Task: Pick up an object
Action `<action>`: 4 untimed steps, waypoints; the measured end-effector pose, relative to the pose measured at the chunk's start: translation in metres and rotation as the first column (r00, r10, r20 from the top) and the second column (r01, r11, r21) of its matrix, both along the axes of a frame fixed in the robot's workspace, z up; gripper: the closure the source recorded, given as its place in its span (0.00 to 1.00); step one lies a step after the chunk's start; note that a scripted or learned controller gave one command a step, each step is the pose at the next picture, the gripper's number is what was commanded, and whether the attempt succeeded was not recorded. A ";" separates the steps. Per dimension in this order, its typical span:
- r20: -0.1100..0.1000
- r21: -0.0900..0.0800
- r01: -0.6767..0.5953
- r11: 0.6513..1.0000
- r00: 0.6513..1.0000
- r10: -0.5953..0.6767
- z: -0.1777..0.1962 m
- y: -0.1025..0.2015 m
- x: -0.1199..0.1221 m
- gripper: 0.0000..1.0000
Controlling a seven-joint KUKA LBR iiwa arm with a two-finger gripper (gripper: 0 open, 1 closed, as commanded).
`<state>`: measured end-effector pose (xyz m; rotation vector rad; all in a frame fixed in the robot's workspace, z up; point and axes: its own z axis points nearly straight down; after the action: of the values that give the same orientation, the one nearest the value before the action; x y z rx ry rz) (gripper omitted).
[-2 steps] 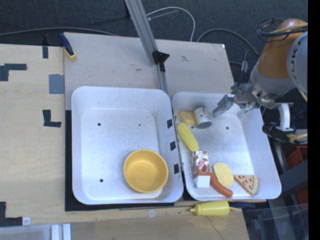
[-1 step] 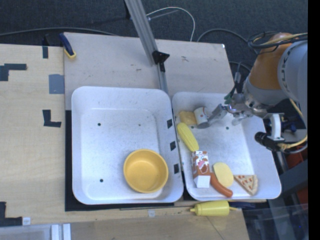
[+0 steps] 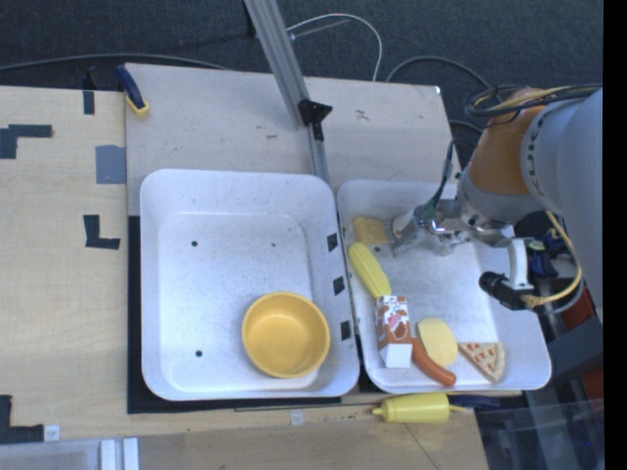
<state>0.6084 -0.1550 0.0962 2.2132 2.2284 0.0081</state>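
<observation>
From my seat I see the arm (image 3: 549, 155) reaching in from the right, its orange band above the wrist, with the claw (image 3: 404, 235) low over the upper part of the right bin (image 3: 451, 282). The claw's metal tips sit just beside a pale yellow piece (image 3: 369, 230) near the bin's top left corner; I cannot tell how far apart the tips stand, and I see nothing between them.

The right bin holds the things to pick from. A corn cob (image 3: 369, 268) lies at a slant along the left wall, just below the pale yellow piece. Below it stands a small red and white carton (image 3: 394, 329). Beside the carton is a yellow lemon-like lump (image 3: 437, 341), touching a sausage (image 3: 433, 364) that lies slanted near the bottom edge. A pizza slice (image 3: 484, 359) rests in the lower right corner.

The left bin (image 3: 235, 213) carries a yellow bowl (image 3: 285, 334), upright, near its lower right corner (the two bins touch along their shared side).

On the counter (image 3: 59, 223), a yellow mustard bottle (image 3: 415, 408) lies on its side just below the right bin. A blue and yellow clamp (image 3: 132, 90) sits at the upper left, and a grey metal pole (image 3: 284, 57) runs down toward the gap between the bins.
</observation>
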 end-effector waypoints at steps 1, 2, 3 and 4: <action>-0.007 -0.001 0.003 1.000 1.000 -0.003 0.008 -0.002 -0.003 1.00; -0.002 -0.003 0.005 1.000 1.000 -0.005 0.051 0.002 -0.006 1.00; 0.000 -0.004 0.005 1.000 1.000 -0.005 0.104 0.002 -0.005 1.00; -0.004 -0.001 -0.001 1.000 1.000 0.001 0.111 0.065 0.003 1.00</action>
<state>0.6114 -0.0900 0.2070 2.2137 2.2314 0.0028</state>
